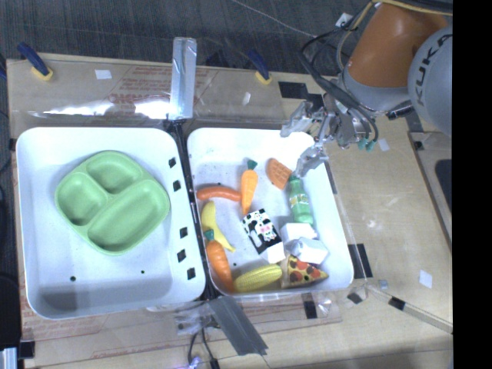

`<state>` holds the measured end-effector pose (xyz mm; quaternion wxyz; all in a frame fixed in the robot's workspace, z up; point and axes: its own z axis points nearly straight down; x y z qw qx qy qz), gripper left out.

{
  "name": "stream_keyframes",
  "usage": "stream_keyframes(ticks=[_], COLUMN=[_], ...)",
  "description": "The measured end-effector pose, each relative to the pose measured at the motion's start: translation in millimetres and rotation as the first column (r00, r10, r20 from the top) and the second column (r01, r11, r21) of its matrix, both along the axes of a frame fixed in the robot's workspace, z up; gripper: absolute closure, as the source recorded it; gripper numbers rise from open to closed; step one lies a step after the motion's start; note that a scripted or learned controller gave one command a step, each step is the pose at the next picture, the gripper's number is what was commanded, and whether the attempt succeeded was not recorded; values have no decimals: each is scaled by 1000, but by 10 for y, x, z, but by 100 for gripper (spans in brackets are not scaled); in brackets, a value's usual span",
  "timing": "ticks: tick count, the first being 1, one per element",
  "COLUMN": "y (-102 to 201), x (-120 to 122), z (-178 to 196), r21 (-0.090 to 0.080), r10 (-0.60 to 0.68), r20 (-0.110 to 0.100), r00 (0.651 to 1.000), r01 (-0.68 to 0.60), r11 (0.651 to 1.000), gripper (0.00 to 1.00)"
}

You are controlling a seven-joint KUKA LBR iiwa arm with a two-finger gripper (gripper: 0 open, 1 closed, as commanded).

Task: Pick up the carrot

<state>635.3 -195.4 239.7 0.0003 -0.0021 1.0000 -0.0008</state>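
The carrot (pixel 248 187), orange with a small green top, lies near the middle of the right bin (pixel 231 141), pointing toward the far wall. My gripper (pixel 304 141) hangs over the bin's far right corner, up and to the right of the carrot and apart from it. Its two fingers (pixel 310 160) stand open with nothing between them.
Around the carrot lie a sausage (pixel 217 193), an orange ridged piece (pixel 278 172), a green bottle (pixel 299 203), a cow-print carton (pixel 261 230), a banana (pixel 211 223), a second orange vegetable (pixel 218 261), corn (pixel 257 277) and a pizza slice (pixel 304 270). A green divided plate (pixel 113 200) sits in the left bin.
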Motion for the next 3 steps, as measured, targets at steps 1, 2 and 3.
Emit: stream_keyframes(ticks=[1,2,3], y=[260,277,297], x=[-233,-208,-191], z=[-1354,-1231,-1122], r21=[1,-1,-1], r10=[-11,-4,4], r20=[0,6,9], r00=[1000,1000,1000], r01=[11,4,-4], r11=[1000,1000,1000], gripper=[0,100,100])
